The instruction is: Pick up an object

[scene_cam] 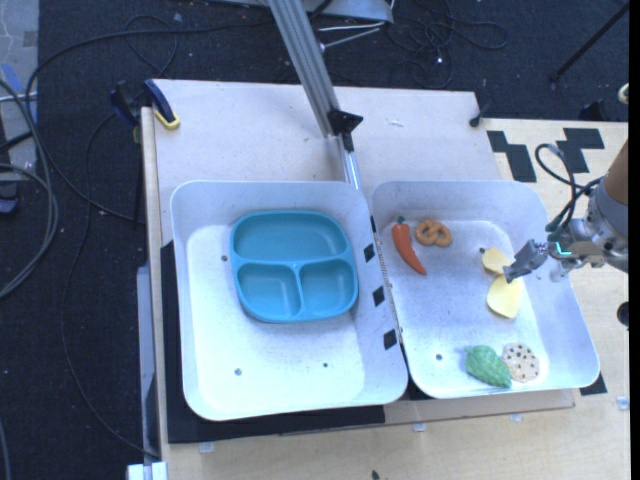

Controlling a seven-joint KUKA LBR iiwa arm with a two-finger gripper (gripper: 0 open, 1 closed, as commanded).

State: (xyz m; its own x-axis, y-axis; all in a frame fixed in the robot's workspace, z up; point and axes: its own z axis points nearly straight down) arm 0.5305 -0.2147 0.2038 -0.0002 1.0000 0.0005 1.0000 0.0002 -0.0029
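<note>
In the right bin lie an orange-red carrot, a brown pretzel, two yellow pieces, a green leafy item and a round cookie. My gripper reaches in from the right and hangs low over the bin's right side. Its tip sits between the two yellow pieces, close to the upper one. I cannot make out anything held in it.
A blue divided plate rests in the left bin. A slanted metal pole stands behind the bins. Cables run across the dark floor on the left and at the back.
</note>
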